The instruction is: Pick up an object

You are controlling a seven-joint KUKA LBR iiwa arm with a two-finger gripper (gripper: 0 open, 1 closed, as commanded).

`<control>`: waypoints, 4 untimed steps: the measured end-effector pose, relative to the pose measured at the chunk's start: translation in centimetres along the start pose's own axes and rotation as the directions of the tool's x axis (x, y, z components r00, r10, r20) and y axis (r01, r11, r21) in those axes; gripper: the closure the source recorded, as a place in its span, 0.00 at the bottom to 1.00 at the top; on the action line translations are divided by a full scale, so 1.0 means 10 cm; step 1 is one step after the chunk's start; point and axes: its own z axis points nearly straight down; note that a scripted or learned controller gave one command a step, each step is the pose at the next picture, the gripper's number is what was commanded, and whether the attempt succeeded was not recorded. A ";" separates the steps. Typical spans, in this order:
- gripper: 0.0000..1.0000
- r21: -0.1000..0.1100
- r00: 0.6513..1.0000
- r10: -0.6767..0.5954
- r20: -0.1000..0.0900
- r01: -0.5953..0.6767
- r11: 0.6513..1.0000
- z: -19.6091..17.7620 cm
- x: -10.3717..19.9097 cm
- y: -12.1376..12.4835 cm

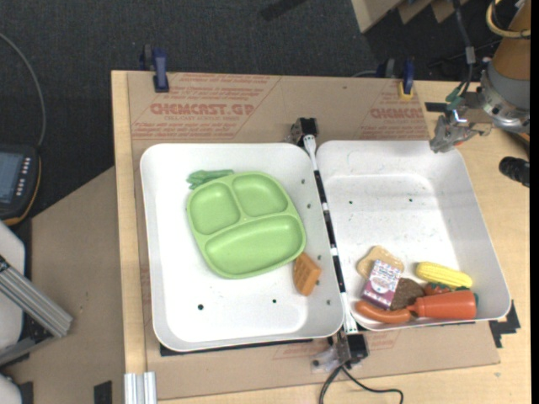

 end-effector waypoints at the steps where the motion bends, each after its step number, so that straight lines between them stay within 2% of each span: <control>1: 1.00 0.022 1.000 -0.005 -0.011 0.005 1.000 1.02 0.32 -0.06; 2: 1.00 0.003 1.000 0.000 -0.001 0.000 1.000 0.24 -0.20 -0.01; 3: 1.00 0.021 1.000 -0.007 -0.012 0.007 1.000 1.13 0.37 -0.05; 4: 1.00 0.001 1.000 0.000 -0.001 0.000 1.000 0.15 -0.15 -0.01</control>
